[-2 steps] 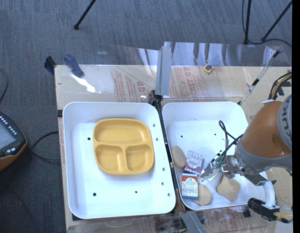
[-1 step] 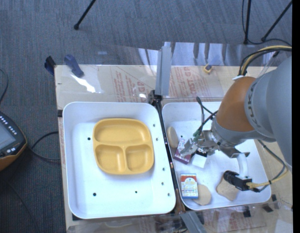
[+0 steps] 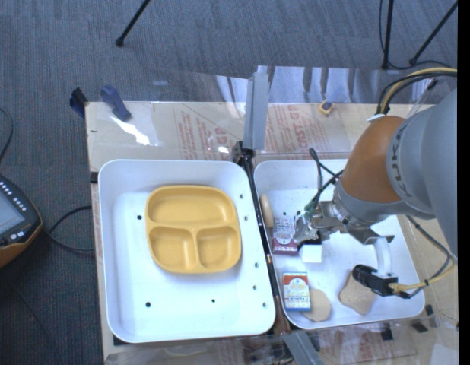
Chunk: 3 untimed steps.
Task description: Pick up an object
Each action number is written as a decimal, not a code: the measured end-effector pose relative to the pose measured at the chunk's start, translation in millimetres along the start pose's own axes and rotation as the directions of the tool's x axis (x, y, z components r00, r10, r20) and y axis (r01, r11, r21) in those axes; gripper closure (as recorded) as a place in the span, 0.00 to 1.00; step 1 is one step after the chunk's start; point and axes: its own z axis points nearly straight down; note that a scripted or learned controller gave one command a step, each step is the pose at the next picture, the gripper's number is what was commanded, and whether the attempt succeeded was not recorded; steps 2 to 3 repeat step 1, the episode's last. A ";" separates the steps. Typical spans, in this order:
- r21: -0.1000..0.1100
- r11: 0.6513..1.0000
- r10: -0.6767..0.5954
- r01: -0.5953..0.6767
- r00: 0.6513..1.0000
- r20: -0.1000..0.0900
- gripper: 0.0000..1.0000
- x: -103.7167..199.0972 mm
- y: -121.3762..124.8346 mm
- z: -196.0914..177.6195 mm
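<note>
A yellow tray point(image 3: 194, 227) lies in the left bin point(image 3: 117, 280); at its 3 o'clock, the gripper point(image 3: 305, 230) hangs over the right bin point(image 3: 406, 249).

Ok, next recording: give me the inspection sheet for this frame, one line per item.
Surface: bench bearing two white bins side by side, left bin and right bin.
Job's things: in the right bin, a small red and white box, a tan cookie-like piece, a pale wedge, a white block, a red packet.
Clutter: yellow divided plate in the left bin.
Grippers: tool low over the right bin; finger state unclear.
Cables: black and yellow cables along the arm.
Surroundings: grey carpet, tripod legs, handheld pendant.
</note>
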 end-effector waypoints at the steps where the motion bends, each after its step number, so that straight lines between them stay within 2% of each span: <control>1: 0.009 1.000 -0.006 0.006 1.000 -0.005 1.00 85.1 45.2 -84.9; 3: 0.009 1.000 -0.006 0.006 1.000 -0.005 1.00 85.1 45.2 -84.9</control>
